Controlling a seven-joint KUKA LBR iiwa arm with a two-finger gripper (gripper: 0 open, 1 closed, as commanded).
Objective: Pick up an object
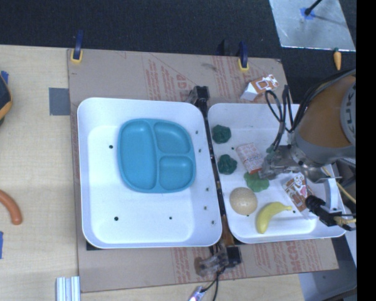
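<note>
Banana (271, 216) nearest, beside egg (243, 200) in right bin (272, 236). Gripper (267, 171) over green lump (258, 183); finger spread unclear. Lump looks light, soft; pinch across middle.

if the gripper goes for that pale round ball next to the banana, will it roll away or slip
The ball looks round and smooth, so it may well roll if nudged off-centre. The banana on one side and the bin's wall on the other would probably stop it soon. Two fingers could slip on that curved surface unless they close across its middle.
</note>
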